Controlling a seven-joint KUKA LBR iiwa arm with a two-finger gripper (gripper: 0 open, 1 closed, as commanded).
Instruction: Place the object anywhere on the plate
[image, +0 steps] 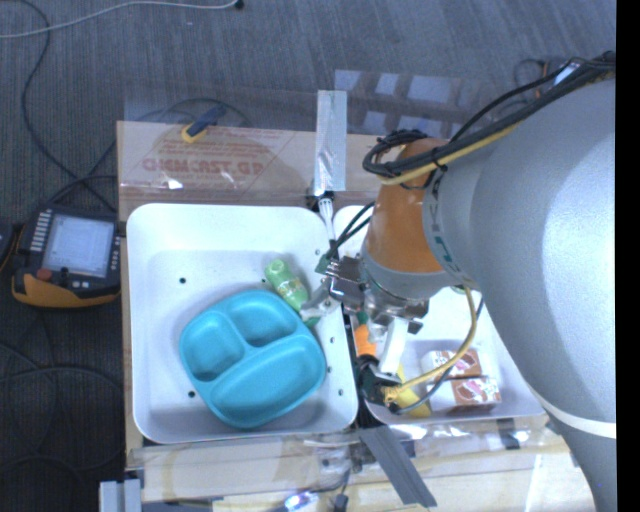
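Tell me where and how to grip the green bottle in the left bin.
Probably across its narrow body, from straight above. The green bottle seems to lie on its side on the bin floor, just beyond the blue plate, so its long sides look free.

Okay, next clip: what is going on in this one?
A grey KUKA arm with an orange band reaches in from the right, its gripper low over the wall between the two white bins. The blue divided plate lies in the left bin, with a small green object beside its upper edge, not on it. The right bin holds a small box and an orange item. I cannot tell whether the gripper has anything. The placing looks not yet done.
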